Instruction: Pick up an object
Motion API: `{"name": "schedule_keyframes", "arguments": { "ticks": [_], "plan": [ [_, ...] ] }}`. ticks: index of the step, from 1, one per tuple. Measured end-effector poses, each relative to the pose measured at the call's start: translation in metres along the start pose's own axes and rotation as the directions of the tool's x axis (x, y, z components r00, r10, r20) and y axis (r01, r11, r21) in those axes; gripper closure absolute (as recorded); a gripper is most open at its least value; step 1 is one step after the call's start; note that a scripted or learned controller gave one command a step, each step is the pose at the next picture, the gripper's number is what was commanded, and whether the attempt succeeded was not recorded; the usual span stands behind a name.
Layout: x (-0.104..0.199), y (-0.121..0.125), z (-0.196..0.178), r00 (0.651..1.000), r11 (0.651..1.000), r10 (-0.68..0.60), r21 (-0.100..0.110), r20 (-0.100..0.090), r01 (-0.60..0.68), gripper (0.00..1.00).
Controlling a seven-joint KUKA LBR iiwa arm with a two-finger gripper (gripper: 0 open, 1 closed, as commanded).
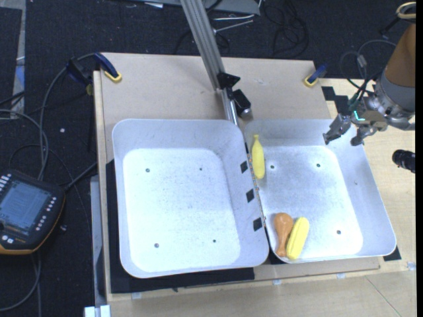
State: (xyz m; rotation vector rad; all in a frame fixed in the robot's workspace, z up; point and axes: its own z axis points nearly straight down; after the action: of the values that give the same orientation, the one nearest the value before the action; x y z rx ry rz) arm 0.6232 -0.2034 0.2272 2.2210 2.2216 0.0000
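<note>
The right bin [357, 197] holds three objects. A yellow banana-like piece [258, 160] lies along its left wall near the divider. At the front left corner, an orange drumstick-shaped item [283, 231] rests against a yellow corn-like piece [297, 237]. My gripper [346, 132] hangs at the bin's far right corner, above the rim, well away from all three objects. Its two dark fingers stand apart with nothing between them.
The left bin [132, 144] sits beside the right one, with black clips along the shared wall. A slanted metal pole [208, 41] rises from the bench behind the bins. Yellow clamps mark the bench's back corners. A pendant [23, 210] lies at far left.
</note>
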Motion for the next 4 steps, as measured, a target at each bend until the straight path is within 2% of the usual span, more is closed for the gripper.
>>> {"name": "schedule_keyframes", "arguments": {
  "ticks": [1,3,4],
  "plan": [
    [0.0,0.0,0.0,1.0,1.0,0.0,0.0,0.0,0.0,0.0],
    [-0.005,0.008,0.117,1.0,1.0,0.0,0.005,-0.001,0.0,0.0],
    [-0.004,0.007,0.133,1.0,1.0,-0.001,0.001,0.0,0.001,0.0]
  ]
}}
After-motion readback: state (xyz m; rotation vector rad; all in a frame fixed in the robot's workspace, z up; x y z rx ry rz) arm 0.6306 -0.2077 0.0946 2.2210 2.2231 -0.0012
